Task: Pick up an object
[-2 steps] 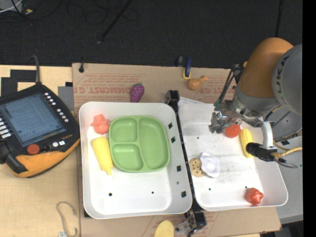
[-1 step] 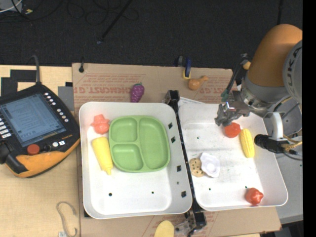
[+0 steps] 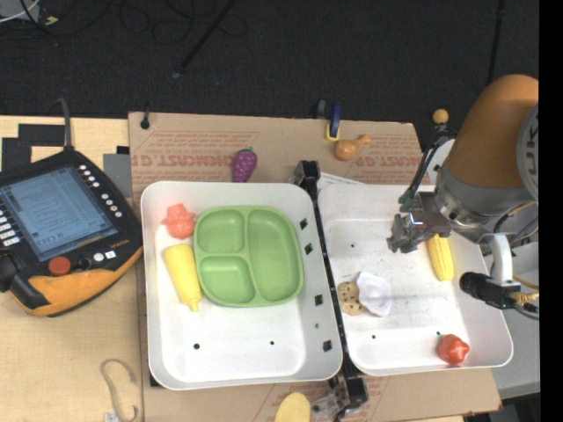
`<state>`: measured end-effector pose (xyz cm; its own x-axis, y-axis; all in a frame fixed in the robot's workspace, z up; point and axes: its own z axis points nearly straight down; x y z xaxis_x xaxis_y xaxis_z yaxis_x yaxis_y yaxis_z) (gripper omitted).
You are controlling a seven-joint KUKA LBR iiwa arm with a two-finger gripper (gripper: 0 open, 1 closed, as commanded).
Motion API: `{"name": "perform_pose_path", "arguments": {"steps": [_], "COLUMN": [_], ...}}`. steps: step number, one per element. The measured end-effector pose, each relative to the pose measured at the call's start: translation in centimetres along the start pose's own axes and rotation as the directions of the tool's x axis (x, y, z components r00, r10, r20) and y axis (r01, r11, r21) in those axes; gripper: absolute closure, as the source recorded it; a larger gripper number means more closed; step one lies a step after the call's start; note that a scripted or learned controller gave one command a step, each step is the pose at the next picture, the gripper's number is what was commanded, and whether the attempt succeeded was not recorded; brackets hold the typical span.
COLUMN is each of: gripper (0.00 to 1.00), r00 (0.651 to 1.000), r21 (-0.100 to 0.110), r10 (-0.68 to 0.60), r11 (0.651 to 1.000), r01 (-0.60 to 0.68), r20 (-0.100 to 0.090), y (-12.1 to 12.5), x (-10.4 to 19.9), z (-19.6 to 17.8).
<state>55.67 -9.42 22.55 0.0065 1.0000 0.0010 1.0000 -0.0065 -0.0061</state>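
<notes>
My gripper (image 3: 405, 236) hangs over the upper middle of the right bin (image 3: 369, 209), its dark fingers pointing down. A yellow corn cob (image 3: 440, 257) lies just to its right on the bin floor. Lower in that bin are a white crumpled item (image 3: 375, 294) beside a cookie (image 3: 350, 297), and a red strawberry (image 3: 453, 348) near the front right corner. The left bin (image 3: 229, 350) holds a green divided plate (image 3: 247, 256), a yellow piece (image 3: 183, 275) and a pinkish-red piece (image 3: 179, 221). Nothing shows between the fingers.
A teach pendant (image 3: 62, 227) lies on the bench to the left. On the cardboard behind the bins lie a purple grape bunch (image 3: 244, 163) and an orange toy (image 3: 351, 147). A yellow item (image 3: 293, 407) sits at the front edge.
</notes>
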Motion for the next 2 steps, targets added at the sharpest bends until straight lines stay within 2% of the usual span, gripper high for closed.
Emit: {"name": "perform_pose_path", "arguments": {"steps": [1,2], "gripper": [1.00,1.00], "r00": [1.000,1.000], "r21": [0.002,-0.002], "r10": [-0.003,-0.006], "r11": [1.000,1.000], "r01": [0.003,0.006], "r20": [-0.002,0.000], "y": [-4.99,-5.94], "x": [2.67,2.46], "z": [0.77,0.87]}}
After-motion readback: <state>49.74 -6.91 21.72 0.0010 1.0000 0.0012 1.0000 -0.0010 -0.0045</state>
